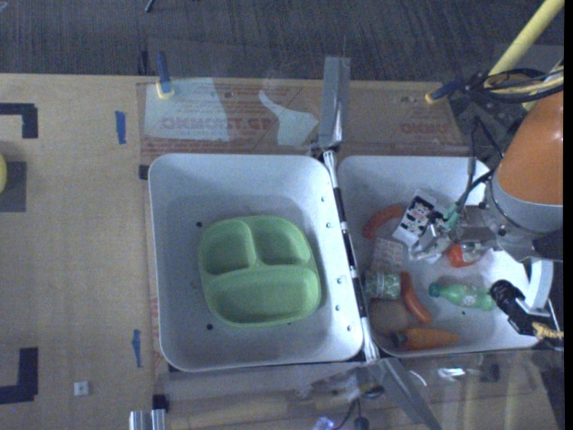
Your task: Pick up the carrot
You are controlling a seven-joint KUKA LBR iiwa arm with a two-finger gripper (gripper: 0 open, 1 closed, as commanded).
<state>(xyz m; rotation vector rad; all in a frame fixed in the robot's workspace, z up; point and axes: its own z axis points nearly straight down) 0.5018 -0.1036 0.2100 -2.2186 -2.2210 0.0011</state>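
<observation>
Carrot [431, 337] low in the right bin [358, 186]: you find it lying flat along that bin's near wall, its orange body stretched sideways with the darker stub end pointing toward the divider between the two bins. You see nothing touching it from above. Just beside its stub end sits a brownish round item [387, 315], perhaps a potato, and just above the carrot a red-orange sausage-shaped piece [414, 301] slants across the bin floor. A small green-labelled can [382, 285] rests next to that piece, toward the divider. A green bottle [462, 296] lies on its side just above the carrot's tapered end. Farther up the bin from the carrot you can make out a curved orange-red piece [385, 219] and a white carton with dark print [415, 216].

The gripper [440, 238] hangs well above the carrot in the middle of the right bin, close to the carton and to a small red object [460, 256]. You cannot tell from this slant whether it is parted or closed, and nothing is visibly gripped in it.

Across the divider from the carrot, the left bin [170, 186] holds a green divided plate [259, 270].
</observation>
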